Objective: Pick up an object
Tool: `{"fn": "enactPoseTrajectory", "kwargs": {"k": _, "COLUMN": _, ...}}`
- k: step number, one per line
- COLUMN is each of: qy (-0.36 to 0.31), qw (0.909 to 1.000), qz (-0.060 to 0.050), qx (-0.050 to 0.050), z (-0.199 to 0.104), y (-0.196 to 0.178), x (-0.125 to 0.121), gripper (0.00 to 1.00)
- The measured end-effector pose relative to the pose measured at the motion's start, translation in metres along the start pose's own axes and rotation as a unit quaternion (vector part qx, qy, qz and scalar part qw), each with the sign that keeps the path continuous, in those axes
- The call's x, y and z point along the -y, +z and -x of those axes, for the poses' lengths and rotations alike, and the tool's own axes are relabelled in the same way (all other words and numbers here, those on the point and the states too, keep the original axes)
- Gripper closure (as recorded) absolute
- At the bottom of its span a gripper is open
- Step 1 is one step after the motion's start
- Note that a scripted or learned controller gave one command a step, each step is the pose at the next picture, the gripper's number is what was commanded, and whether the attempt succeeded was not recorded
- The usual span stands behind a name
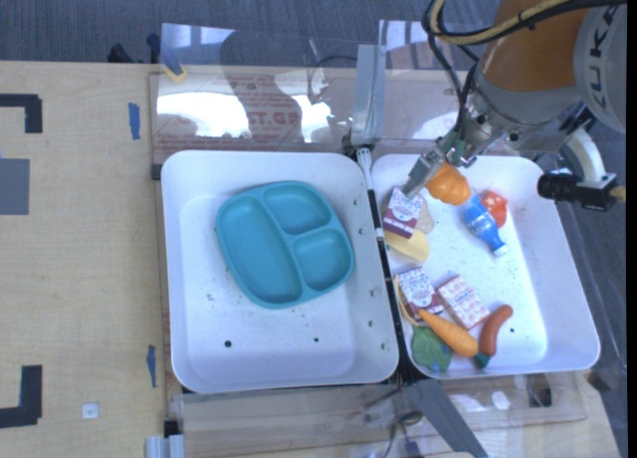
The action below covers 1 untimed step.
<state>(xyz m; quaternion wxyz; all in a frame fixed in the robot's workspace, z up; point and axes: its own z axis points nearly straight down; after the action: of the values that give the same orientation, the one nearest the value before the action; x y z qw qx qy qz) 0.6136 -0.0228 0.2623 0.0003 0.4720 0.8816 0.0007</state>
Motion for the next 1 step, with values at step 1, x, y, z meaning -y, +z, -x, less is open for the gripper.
{"fn": "enactPoseTrajectory", "kwargs": {"k": 1, "qy": 0.187, "qw": 0.9824, "qz": 0.000, "qx": 0.000, "z": -0.0278, "y": 0.0225, "x": -0.0429, "gripper": 1.00}}
